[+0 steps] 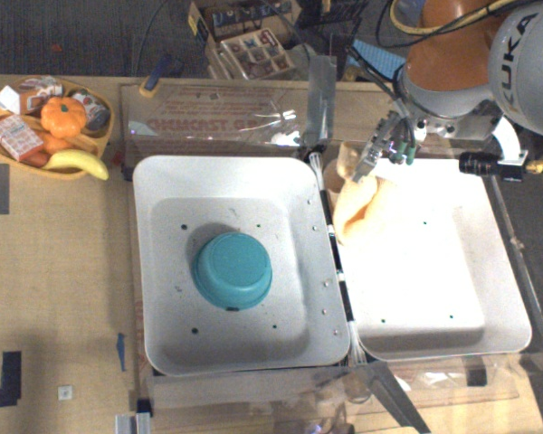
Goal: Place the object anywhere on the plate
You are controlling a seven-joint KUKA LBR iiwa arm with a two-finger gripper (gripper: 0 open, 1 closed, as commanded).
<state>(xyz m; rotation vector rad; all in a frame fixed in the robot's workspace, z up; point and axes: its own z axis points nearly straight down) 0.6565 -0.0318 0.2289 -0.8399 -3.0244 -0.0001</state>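
A teal round plate lies in the middle of the left white bin. A pale cream, soft-looking object sits at the left edge of the right white bin, close to the wall between the two bins and slightly blurred. My gripper comes in from the upper right and is right at the top of the cream object, touching or nearly touching it. The grey arm with its orange band rises behind it.
At the far left of the bench, outside the bins, stands a basket of toy food with a banana and a small pumpkin. A clear plastic sheet lies behind the left bin. Cables and boxes sit beyond the bench.
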